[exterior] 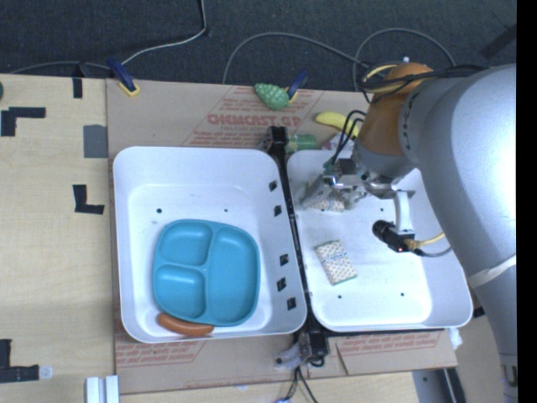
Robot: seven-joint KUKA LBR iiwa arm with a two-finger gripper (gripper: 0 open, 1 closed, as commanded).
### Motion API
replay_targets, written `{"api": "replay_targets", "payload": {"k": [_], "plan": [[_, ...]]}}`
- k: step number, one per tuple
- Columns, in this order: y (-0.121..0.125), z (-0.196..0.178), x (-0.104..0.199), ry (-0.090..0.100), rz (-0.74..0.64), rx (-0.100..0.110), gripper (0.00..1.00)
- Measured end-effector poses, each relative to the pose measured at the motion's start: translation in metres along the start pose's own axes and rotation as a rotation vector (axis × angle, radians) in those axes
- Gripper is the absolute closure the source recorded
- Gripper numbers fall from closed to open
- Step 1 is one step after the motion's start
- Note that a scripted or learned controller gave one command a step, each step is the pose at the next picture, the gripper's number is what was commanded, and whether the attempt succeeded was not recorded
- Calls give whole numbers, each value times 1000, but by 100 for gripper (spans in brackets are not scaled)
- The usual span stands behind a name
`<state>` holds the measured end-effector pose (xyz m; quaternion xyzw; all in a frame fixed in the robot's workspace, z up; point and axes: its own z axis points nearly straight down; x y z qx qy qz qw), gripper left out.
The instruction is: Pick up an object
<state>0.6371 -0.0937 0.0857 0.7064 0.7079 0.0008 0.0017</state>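
Note:
My gripper (329, 193) is low in the upper left part of the right bin (394, 300), close to the divider between the bins. A pale speckled thing (336, 203) lies right under it, partly hidden by the wrist. A small rectangular patterned pad (336, 261) lies flat in the middle of the right bin, below the gripper and apart from it. In the left bin (193, 170) sit a blue divided plate (206, 271) and an orange sausage (185, 325) at the plate's front edge.
The grey arm with its orange band (390, 120) covers the right bin's right side. A black cable fitting (394, 235) hangs from the wrist over the bin. Behind the bins on the cardboard lie a green object (273, 96) and a yellow banana (334, 120).

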Motion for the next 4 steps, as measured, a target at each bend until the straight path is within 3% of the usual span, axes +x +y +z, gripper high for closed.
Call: {"api": "replay_targets", "payload": {"k": [1,2,3,4], "plan": [[32,1,-9,0,0,1,0],[32,-9,-9,-3,-1,2,100],[-25,-99,74,2,0,3,100],[-63,-99,128,2,0,6,100]]}}
